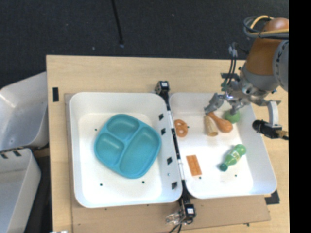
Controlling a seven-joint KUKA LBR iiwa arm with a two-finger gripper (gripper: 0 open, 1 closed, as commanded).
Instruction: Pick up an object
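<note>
Landmark: the right bin point(257, 178), one of two shallow white bins on the wooden surface point(97, 72).

The claw point(224, 102) hangs over the far part of the right bin, arm coming in from the right edge with the orange band point(265, 52) above the wrist. Fingers point(213, 103) look spread apart, nothing seen pinched between them.

Inside the right bin:
- tan cone-like object point(211, 125), just below the claw, far-middle of the bin
- orange-brown piece point(224, 124) touching the cone's right side
- small green object point(233, 115) near the bin's far right, partly under the claw hardware, shape unclear
- pretzel-shaped orange thing point(181, 127) by the bin's left wall
- flat orange rectangle point(194, 165) in the bin's near left part
- green bottle point(232, 157) lying tilted, right of the rectangle, near the bin's middle

Left of the right bin, touching along the shared divider, sits the left bin point(82, 188). It holds a blue sectioned plate point(127, 145), roughly centred.

No object is lifted; all lie on the bin floor.
</note>
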